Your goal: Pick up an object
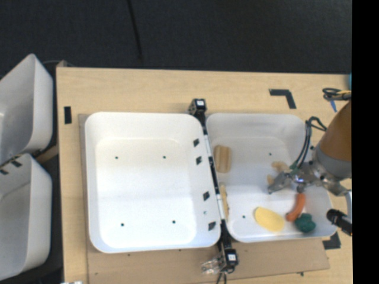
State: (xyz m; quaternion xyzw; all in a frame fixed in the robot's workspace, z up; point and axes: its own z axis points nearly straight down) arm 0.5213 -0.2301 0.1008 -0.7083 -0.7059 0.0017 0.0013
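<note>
Three small toys lie near the right bin's (249, 123) front edge, and the open, empty gripper (283, 181) hangs above the light, stiff orange carrot (298, 206), best pinched across its thin middle.

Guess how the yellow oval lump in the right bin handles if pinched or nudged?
The yellow oval lump looks smooth and rounded, so fingers may slip off. It lies flat, so probably slides rather than rolls. Likely light, maybe toy food; stiffness unclear.
</note>
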